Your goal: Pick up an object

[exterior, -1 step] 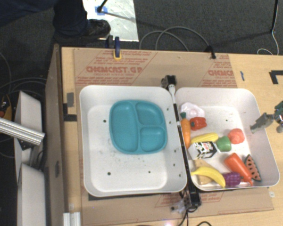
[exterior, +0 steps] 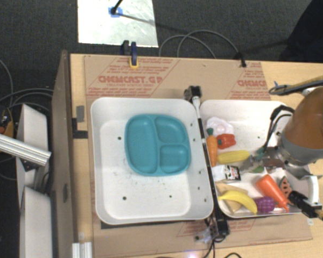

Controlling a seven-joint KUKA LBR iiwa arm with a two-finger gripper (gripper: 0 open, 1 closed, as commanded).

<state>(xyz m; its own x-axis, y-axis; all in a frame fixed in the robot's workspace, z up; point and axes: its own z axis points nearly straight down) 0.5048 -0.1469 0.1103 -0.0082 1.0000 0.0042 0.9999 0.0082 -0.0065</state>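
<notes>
The right bin holds several toy foods. A red pepper and a long yellow piece lie near its middle. A thin carrot lies along its left wall. A banana, purple grapes and a fat orange carrot sit at the front. My gripper hangs low in this bin, just right of the yellow piece and above the orange carrot. Nothing is visibly held in it.
The left bin bears a teal divided plate. A white crumpled item and a small black-and-white packet also lie in the right bin. The arm's orange band covers that bin's right side. Cables run behind the bins.
</notes>
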